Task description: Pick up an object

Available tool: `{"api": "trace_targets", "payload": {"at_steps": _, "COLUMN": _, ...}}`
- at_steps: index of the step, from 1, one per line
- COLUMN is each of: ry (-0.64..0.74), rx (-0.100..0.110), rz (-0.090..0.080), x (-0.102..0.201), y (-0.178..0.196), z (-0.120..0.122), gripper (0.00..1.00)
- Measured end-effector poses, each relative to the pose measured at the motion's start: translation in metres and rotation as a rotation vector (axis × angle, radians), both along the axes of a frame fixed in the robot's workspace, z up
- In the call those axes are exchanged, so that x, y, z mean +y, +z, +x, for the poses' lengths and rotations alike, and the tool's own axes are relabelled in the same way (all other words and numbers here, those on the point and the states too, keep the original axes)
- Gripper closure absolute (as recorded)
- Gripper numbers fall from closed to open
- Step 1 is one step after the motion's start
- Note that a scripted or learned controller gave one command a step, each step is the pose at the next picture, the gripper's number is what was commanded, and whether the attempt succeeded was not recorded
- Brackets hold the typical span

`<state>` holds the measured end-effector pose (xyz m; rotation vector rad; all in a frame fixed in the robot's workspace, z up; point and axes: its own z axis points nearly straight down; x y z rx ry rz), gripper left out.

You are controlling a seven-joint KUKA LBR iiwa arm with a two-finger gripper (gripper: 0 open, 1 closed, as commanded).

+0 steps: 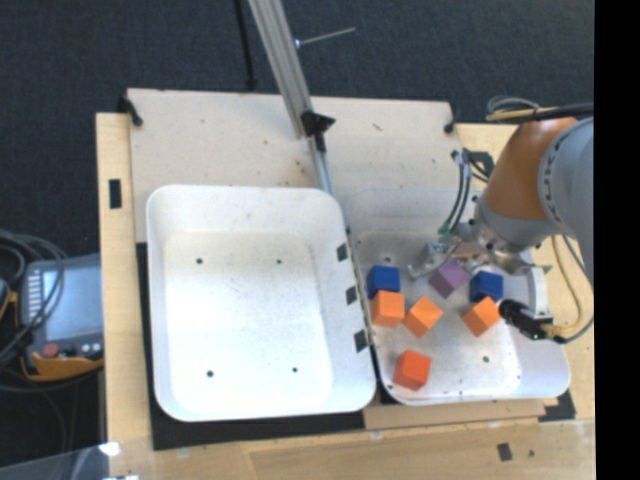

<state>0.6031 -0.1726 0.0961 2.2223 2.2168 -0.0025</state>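
We see the pincer (450,260) low in the right bin (540,373), right over the purple block (449,277); whether it grips anything we cannot tell. Just beside it lie blue cubes (383,279) and orange cubes (424,315), with one red-orange cube (412,369) farther toward the bin's near rim. We judge these blocks light, rigid and matte (likely foam or painted wood); flat opposite faces offer the surest hold; the smooth white bin is speckled.

We look down at a slant from above the pale wooden bench (115,268), both shallow white plastic bins (170,298) in frame, fairly far off
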Motion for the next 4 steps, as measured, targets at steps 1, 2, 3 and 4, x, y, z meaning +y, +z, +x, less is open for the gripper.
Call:
{"api": "trace_targets", "payload": {"at_steps": 1, "ry": -0.006, "rx": -0.006, "rz": 0.001, "x": -0.001, "y": 0.013, "z": 0.001, "gripper": 1.00}}
{"api": "trace_targets", "payload": {"at_steps": 2, "ry": 0.006, "rx": -0.007, "rz": 0.001, "x": 0.004, "y": 0.076, "z": 0.002, "gripper": 1.00}}
{"api": "trace_targets", "payload": {"at_steps": 3, "ry": 0.006, "rx": -0.007, "rz": 0.001, "x": 0.012, "y": 0.125, "z": 0.005, "gripper": 1.00}}
{"api": "trace_targets", "payload": {"at_steps": 4, "ry": 0.007, "rx": -0.007, "rz": 0.001, "x": 0.010, "y": 0.177, "z": 0.006, "gripper": 1.00}}
